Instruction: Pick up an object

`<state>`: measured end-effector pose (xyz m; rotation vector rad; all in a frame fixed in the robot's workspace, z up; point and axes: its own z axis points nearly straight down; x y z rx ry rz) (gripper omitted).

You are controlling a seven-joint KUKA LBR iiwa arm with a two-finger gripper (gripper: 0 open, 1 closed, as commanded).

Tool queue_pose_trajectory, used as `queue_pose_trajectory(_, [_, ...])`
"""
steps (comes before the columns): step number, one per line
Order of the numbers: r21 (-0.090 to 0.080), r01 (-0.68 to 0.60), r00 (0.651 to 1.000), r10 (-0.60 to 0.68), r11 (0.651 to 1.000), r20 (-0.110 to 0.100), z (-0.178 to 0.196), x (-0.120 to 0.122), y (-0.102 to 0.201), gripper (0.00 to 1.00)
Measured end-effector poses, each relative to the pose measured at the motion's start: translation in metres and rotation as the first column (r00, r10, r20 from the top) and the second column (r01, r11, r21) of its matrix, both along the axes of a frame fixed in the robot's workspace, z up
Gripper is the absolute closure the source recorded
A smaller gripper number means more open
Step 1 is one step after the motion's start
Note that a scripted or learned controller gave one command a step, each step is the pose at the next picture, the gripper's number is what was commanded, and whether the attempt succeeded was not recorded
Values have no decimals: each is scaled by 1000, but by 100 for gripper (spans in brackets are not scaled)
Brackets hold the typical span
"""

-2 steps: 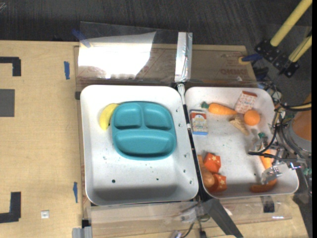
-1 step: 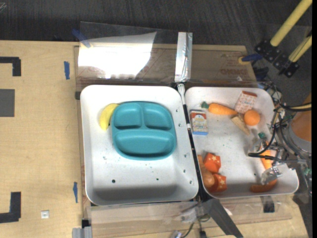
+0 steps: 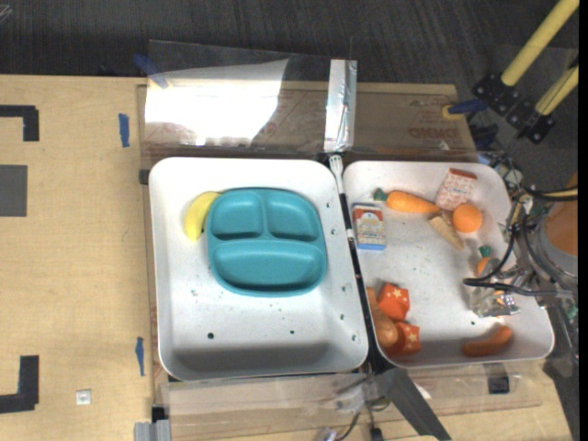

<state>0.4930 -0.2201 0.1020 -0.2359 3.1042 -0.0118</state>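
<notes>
— When you start at the near edge of the right bin, what lies there?

— At five o'clock, a reddish sausage lies along the near wall. At seven o'clock, two red toy pieces are heaped against the wall shared with the left bin.

— And the claw?

— The gripper hangs at four o'clock, just beyond the sausage, with dark cables looped around it. I cannot tell whether it is apart or together, and I see nothing held in it. A small orange bit sits just beyond it.

— What crowds the far half?

— A small white carton lies at ten o'clock by the dividing wall and a carrot at eleven. At one o'clock an orange ball touches a tan wedge, and a pinkish box lies beyond both.

— The other bin?

— A teal divided plate sits past its middle, toward twelve o'clock, and covers part of a yellow banana at ten.

— Farther back?

— A clear plastic sheet lies on the bench behind the bins, and yellow poles slant at the far right.
</notes>
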Motion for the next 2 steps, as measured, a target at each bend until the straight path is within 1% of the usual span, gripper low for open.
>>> queue_pose_trajectory(1, [6, 176, 984, -176, 984, -15, 89, 59, 30, 100])
queue_pose_trajectory(2, [7, 276, 961, -276, 961, -31, 2, 90, 22, 100])
